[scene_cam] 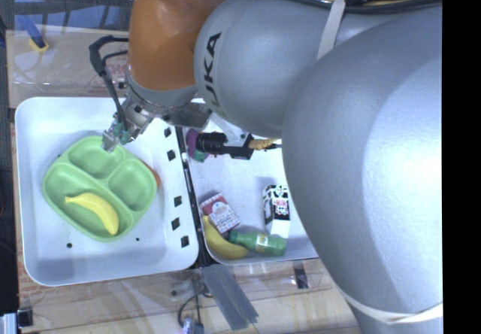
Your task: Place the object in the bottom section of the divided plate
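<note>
Toward the left side of the bench (113, 302), the left bin (30, 250) holds a green divided plate (56, 174) with 3 compartments, set near the middle of the bin's floor. A yellow banana (94, 211) lies in the plate's bottom section, the compartment nearest the bin's front edge, stretched slantwise with its curve resting on the plate's floor and clear of the gripper. The gripper (114, 135) hangs over the plate's far rim, at the upper edge of the top compartment, tilted down and to the left; it is small and partly blurred, so I cannot tell whether it is released or clenched, and nothing can be made out in its grasp. Above it the orange band (161, 31) and the grey arm (338, 137) cover the far right corner of the left bin and most of the right bin (225, 174). On the uncovered floor of the right bin, a small red box (220, 214) sits near the bin's left wall, a second banana (218, 244) lies just in front of it along the front edge, a green bottle (259, 242) lies on its side touching that banana's right end, and a black-and-white carton (276, 208) stands just behind the bottle. A purple object (194, 144) shows by the left wall farther back, partly under the arm's wrist.
</note>
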### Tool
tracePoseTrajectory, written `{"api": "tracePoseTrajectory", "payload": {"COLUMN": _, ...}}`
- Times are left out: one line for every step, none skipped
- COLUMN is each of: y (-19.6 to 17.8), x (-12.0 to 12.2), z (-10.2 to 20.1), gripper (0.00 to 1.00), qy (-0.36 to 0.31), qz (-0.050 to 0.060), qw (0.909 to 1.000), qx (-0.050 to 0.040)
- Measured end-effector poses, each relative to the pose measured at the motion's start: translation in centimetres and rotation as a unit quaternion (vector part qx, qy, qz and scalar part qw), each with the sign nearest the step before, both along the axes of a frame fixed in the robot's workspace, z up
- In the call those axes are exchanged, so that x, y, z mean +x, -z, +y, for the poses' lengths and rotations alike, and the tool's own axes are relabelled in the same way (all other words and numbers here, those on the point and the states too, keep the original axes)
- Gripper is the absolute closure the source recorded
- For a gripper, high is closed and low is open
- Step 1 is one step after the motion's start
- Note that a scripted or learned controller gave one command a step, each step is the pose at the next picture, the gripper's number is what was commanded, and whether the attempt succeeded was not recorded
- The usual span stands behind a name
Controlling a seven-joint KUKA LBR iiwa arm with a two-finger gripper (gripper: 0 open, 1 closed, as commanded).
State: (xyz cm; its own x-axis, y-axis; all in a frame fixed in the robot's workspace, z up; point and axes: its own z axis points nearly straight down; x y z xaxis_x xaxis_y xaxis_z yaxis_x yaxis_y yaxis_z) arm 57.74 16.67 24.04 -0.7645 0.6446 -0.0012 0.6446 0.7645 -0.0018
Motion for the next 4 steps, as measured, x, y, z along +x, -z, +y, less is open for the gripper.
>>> {"api": "tracePoseTrajectory", "payload": {"y": -4.4, "x": -1.3, "z": -4.3, "gripper": 1.0, "qy": -0.045, "qz": 0.0, "qw": 0.999, "qx": 0.0008}}
{"api": "tracePoseTrajectory", "payload": {"y": -3.5, "x": 2.5, "z": -5.3, "gripper": 1.0, "qy": -0.37, "qz": -0.001, "qw": 0.929, "qx": 0.0004}}
{"api": "tracePoseTrajectory", "payload": {"y": -0.3, "x": 7.2, "z": -6.2, "gripper": 1.0, "qy": -0.47, "qz": -0.001, "qw": 0.8828, "qx": 0.0002}}
{"api": "tracePoseTrajectory", "payload": {"y": -1.5, "x": 7.3, "z": -6.0, "gripper": 1.0, "qy": -0.471, "qz": -0.003, "qw": 0.882, "qx": -0.0007}}
